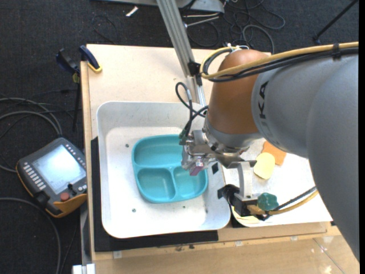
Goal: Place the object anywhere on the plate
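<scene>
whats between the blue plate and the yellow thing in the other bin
In the camera view, the gripper and the arm's wrist hang between the blue plate and the pale yellow object, above the bins' shared edge.

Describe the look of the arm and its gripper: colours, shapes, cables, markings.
The arm is a thick, rounded grey casing with an orange band above the wrist and part of dark lettering on the grey shell. A yellowish cable and black cables run along its top, and thin black wires loop beside the wrist. The gripper is a small metallic assembly with a purplish part at its tip.
</scene>
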Controlling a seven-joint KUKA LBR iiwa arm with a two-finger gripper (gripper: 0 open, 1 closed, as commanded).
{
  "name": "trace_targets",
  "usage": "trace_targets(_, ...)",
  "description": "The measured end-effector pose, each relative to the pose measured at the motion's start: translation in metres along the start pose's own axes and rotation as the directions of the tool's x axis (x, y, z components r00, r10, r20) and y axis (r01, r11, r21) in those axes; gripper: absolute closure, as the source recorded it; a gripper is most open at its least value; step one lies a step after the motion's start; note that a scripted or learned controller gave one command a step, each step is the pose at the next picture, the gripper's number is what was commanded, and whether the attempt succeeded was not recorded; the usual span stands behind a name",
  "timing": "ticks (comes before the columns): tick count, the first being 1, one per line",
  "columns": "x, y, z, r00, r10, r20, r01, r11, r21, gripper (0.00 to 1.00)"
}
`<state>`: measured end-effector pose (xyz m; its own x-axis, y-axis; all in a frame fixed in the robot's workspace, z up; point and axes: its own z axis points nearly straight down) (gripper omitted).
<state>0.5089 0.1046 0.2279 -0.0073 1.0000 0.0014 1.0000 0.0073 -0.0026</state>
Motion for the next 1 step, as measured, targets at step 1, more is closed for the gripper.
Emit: trace_targets(1,0.0141,-0.0049,0.0005,1.0,0.002,0.002,-0.002,1.0,-0.001,1.0)
